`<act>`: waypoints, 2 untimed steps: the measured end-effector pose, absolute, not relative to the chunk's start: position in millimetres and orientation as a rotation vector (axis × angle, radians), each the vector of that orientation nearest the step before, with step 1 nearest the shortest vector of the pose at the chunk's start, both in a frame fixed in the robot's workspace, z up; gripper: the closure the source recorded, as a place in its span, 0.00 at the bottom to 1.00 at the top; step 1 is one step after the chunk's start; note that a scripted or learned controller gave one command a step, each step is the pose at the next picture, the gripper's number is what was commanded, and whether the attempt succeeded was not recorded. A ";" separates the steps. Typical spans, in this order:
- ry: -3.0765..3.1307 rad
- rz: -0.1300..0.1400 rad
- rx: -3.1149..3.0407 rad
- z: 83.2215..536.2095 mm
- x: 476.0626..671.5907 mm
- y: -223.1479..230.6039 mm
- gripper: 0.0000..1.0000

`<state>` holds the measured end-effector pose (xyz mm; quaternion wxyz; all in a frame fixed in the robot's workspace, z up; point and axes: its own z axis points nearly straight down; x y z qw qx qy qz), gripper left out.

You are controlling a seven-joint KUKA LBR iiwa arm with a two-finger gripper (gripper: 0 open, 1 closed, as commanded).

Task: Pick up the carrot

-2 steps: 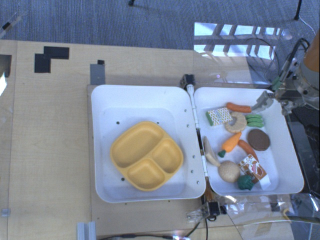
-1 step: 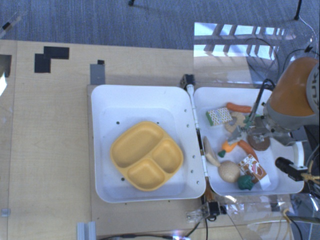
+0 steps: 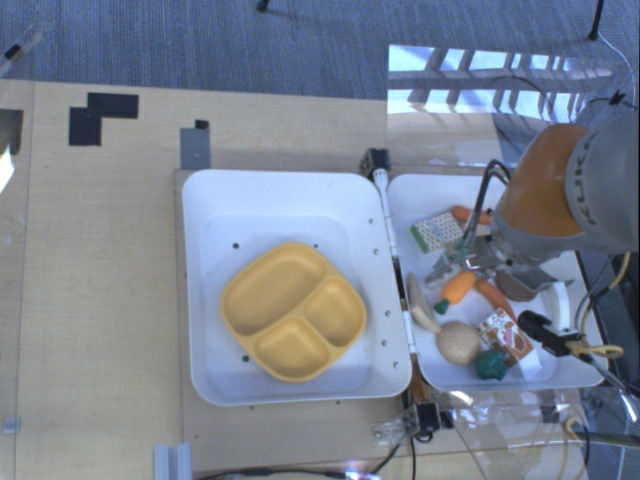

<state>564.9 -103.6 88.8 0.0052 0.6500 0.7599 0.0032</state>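
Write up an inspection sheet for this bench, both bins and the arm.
Surface: pale wooden bench bearing left white bin and right white bin.
Job's things: orange carrot lying in the right bin, under the gripper.
Clutter: yellow three-compartment plate in left bin; green-patterned packet, round beige potato-like item, red-white carton, dark green piece in right bin.
Grippers: two-finger gripper low over the carrot; finger state unclear.
Cables: black cables at the front edge.
Surroundings: blue-grey carpet.

Orange carrot (image 3: 458,287), yellow tray (image 3: 293,311), white bins (image 3: 205,268), green-checked packet (image 3: 437,232).
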 end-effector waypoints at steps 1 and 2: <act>2.376 0.022 2.032 100.9 567.8 -101.8 1.00; 1.676 0.008 2.654 186.1 578.6 -57.3 1.00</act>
